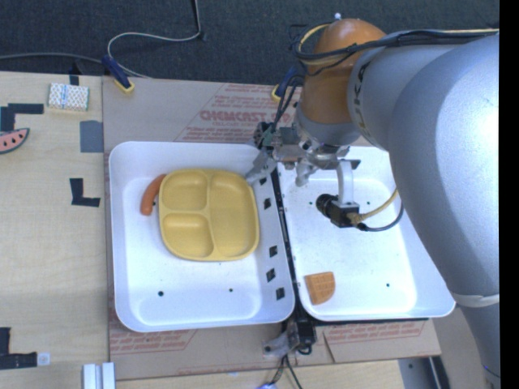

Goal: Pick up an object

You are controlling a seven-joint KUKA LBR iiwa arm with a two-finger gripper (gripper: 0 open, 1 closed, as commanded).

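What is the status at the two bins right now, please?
Gripper over the bins' divider, far end, nothing visibly held. Yellow plate and orange sausage in left bin; orange piece in right. Nothing obstructing.

Two shallow white bins sit side by side: the left bin (130, 241) and the right bin (381, 250). The left one holds one yellow divided plate (207, 215) and one orange sausage-shaped piece (149, 194). The right one holds one orange wedge (319, 287).

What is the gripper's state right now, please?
Gripper: above the dividing wall between the two bins; open or closed cannot be told.
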